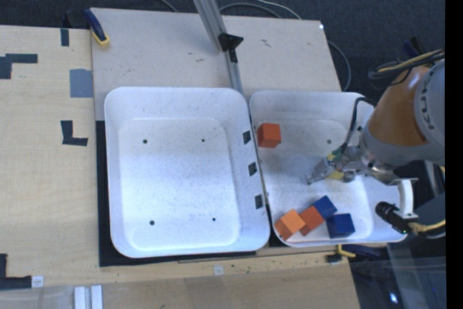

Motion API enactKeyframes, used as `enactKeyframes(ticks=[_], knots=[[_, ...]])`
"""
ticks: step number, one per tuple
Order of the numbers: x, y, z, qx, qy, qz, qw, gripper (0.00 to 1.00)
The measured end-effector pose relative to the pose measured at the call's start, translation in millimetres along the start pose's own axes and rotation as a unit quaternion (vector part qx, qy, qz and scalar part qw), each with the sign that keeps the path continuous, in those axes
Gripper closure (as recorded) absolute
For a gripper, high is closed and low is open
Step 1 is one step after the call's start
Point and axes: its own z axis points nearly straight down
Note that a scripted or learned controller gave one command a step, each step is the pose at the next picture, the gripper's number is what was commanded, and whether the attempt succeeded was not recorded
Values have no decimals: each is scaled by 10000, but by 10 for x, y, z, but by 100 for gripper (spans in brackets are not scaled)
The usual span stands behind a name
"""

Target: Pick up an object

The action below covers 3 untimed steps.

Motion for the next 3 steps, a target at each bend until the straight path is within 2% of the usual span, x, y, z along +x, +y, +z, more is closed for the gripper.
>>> enactKeyframes(ticks=[1, 2, 3], knots=[[-266, 580, -3, -24, -2, -19, 10000, 0], [-221, 403, 3, 9, 7, -9, 10000, 0], [-213, 407, -90, 10, 12, -17, 10000, 100]])
